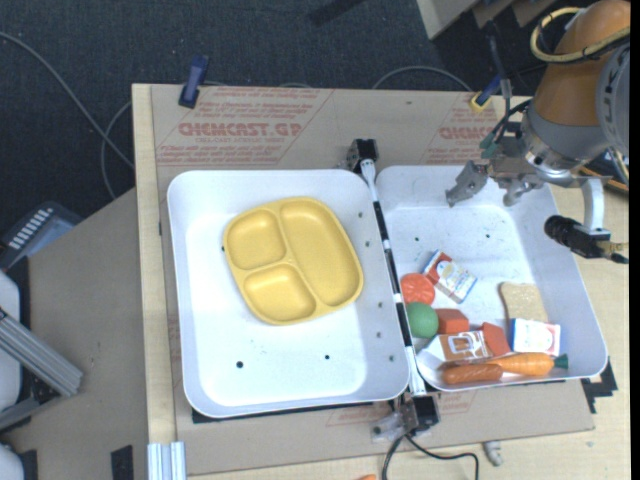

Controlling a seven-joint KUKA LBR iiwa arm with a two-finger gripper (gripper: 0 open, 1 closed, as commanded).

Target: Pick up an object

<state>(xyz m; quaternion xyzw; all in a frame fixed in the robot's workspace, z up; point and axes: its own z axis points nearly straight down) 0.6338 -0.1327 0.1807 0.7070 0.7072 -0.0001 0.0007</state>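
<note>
Camera view had the two-finger gripper (491,187) spread wide, holding nothing, over the right white bin (592,313) far end; small toy food pile (470,333) clustered near corner, pieces overlapping, hard to identify.

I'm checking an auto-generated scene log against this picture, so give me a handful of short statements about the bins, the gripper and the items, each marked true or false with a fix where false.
1. The yellow divided plate lies in the left bin. True.
2. The gripper holds the carrot. False: the gripper is open over the far end of the right bin, with nothing between its fingers; the carrot lies at the near edge.
3. The green ball sits beside the divider between the bins. True.
4. The toy foods are spread over both bins. False: they cluster in the near half of the right bin.
5. The bread slice rests on the yellow divided plate. False: it lies in the right bin.
</note>
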